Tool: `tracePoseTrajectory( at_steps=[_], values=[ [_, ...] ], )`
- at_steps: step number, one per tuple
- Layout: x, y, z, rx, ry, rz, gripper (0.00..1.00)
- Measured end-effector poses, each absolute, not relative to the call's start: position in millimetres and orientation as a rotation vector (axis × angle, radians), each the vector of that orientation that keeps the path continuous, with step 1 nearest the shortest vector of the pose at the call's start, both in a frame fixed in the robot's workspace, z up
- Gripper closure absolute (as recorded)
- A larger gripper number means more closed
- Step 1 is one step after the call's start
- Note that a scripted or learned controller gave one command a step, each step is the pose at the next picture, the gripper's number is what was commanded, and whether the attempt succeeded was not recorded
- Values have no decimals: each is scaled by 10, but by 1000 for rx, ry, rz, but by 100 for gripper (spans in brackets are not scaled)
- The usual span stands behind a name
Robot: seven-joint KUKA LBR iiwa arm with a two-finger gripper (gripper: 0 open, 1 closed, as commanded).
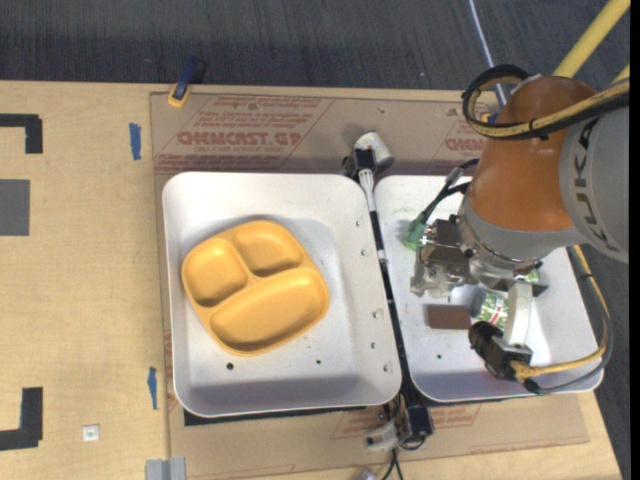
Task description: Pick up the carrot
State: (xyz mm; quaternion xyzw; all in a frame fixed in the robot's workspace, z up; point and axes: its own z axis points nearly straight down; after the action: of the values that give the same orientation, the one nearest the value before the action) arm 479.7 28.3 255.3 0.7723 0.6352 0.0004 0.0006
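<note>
Orange band (520,158) of the arm rides highest, closest to the lens, and the grey wrist under it covers the middle of the right bin (440,373). Where the carrot lies cannot be told: nothing carrot-shaped is open to sight, so if it is in this bin it is probably beneath the wrist. A toy carrot would likely be light, stiff and smooth, tapering to one end. It is best taken across its thicker middle, since a pinch near the tip may squirt it out.

At the claw (445,263), low over the bin floor, metal parts show below the wrist, but whether it is released or clenched cannot be told.

Close around it lie a green piece (415,233) toward the far side, a brown block (447,316) just in front, and a green-and-white packet (492,308) beside that. These crowd any approach.

Room is tight. The raised rim between the bins sits near on one side, and the bin's outer wall on the other. Over the rim, the left bin (190,268) holds a yellow divided plate (258,283), with bare floor around it. Beyond both bins the worktop (80,318) lies flat.
</note>
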Motion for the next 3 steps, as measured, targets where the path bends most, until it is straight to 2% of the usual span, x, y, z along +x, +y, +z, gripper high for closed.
tracePoseTrajectory(
  at_steps=[1,2,3],
  values=[
    [4788,759,1843,2556,1831,-4,100],
    [5287,1216,2735,2515,1884,1,100],
    [4783,1803,1898,2703,1606,-7,100]
  ],
)
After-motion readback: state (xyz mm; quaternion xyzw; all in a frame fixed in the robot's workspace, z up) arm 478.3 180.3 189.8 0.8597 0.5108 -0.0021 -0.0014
